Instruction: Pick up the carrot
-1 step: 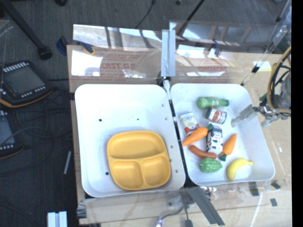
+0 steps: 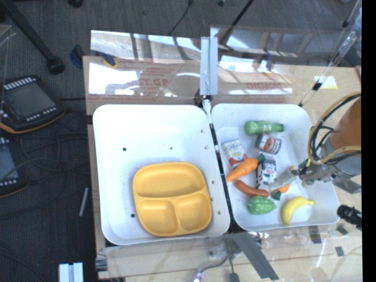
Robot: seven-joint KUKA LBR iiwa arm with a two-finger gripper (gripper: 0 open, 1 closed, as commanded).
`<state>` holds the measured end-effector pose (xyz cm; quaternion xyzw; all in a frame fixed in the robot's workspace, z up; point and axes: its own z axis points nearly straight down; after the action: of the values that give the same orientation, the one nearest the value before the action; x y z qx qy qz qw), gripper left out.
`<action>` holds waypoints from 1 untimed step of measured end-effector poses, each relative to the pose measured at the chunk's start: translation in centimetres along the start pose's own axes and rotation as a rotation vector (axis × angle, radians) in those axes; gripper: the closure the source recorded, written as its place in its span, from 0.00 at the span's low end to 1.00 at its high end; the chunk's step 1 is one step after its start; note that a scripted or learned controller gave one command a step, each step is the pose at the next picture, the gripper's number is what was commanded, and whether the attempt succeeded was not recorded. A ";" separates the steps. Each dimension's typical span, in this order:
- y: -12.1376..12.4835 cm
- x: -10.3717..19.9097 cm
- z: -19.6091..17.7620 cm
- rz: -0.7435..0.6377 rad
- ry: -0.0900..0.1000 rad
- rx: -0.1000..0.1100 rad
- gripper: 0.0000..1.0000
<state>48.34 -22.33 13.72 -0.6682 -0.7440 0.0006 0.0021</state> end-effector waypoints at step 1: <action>2.7 0.6 4.2 -0.008 -0.003 -0.005 0.00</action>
<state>50.93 -21.41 9.49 -0.6653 -0.7465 -0.0001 -0.0007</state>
